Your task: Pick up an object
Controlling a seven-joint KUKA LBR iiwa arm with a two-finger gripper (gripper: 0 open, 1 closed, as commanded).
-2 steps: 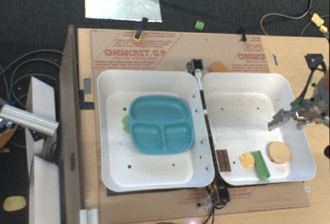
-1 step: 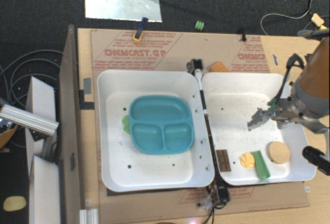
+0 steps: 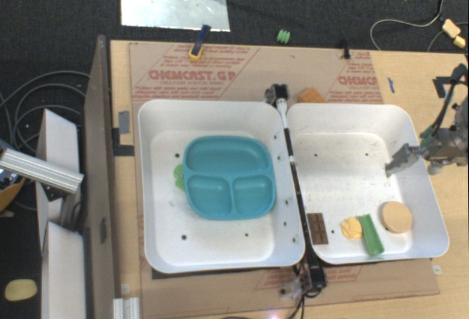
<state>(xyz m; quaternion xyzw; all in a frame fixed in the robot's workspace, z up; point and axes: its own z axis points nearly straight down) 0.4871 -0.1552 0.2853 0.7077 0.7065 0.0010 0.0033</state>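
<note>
Two white bins sit on a cardboard-covered bench [image 3: 322, 72] over dark flooring. Left bin [image 3: 157, 163] holds a teal divided plate [image 3: 229, 177]. Right bin [image 3: 410, 127] holds four objects at 6 o'clock: brown block [image 3: 317, 228], yellow piece [image 3: 352, 227], green stick [image 3: 371, 234], tan disc [image 3: 396, 216]. Gripper [image 3: 399, 161] at 3 o'clock; grip state cannot be determined.

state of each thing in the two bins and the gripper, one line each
teal divided plate: lying flat, right side up, in the left bin
green piece: mostly tucked under the plate's left edge
brown block: flat in the right bin
yellow piece: lying loose
green stick: lying flat
tan round disc: lying flat
gripper: over the right bin, holding nothing
</note>
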